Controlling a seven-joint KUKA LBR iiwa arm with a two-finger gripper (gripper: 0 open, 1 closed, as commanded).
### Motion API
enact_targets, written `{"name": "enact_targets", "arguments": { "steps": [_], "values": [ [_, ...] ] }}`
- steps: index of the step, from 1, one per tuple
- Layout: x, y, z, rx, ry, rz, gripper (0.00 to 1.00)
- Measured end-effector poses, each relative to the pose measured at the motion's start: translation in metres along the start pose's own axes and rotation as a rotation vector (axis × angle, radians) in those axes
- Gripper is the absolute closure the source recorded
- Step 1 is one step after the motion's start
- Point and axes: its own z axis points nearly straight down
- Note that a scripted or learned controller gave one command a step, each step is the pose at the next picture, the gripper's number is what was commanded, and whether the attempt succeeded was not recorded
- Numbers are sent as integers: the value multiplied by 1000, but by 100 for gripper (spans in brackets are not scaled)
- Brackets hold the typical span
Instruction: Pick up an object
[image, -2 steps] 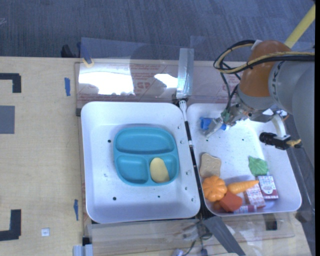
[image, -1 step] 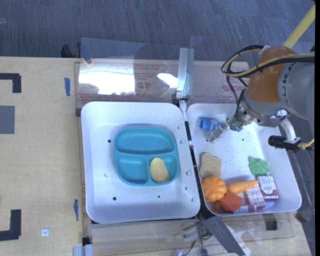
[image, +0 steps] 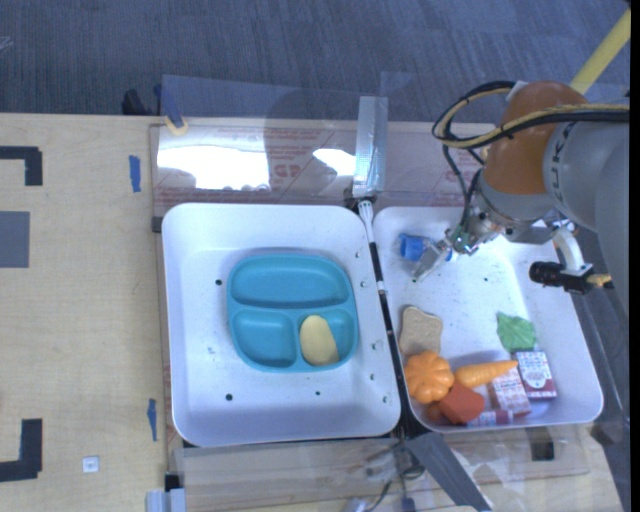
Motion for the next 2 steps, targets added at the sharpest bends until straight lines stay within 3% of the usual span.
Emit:
{"name": "enact_targets", "arguments": {
  "steps": [1, 2],
  "values": [
    [8, 5, 0, -1, -4, 38, 0],
    [9, 10, -13, -13, -10, 31, 100]
  ]
}}
